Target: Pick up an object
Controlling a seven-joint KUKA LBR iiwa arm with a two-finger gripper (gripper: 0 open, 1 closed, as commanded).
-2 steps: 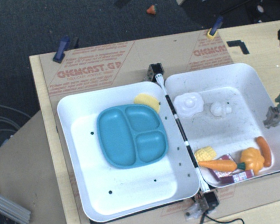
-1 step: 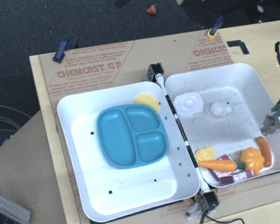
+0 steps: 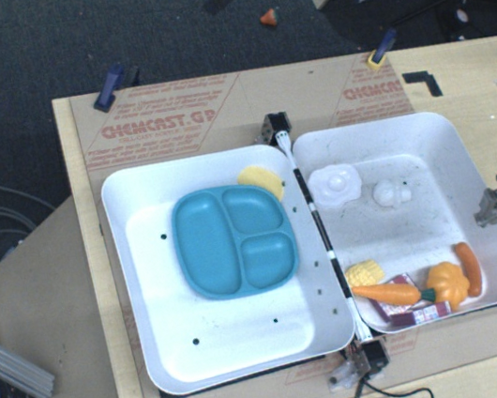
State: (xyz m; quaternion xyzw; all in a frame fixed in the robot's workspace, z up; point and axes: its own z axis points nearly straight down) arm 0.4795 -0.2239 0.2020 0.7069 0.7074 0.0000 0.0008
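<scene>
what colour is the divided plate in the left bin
Teal blue: the divided plate, seen clearly in the camera view.

Blue tray (image 3: 234, 241) in left bin (image 3: 150, 287)

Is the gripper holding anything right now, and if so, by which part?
Nothing is held. The gripper sits at the right white bin's right rim, apart from the toy food along its near edge.

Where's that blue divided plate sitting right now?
The blue divided plate lies in the left bin, toward its upper right, just below a yellow object.
</scene>
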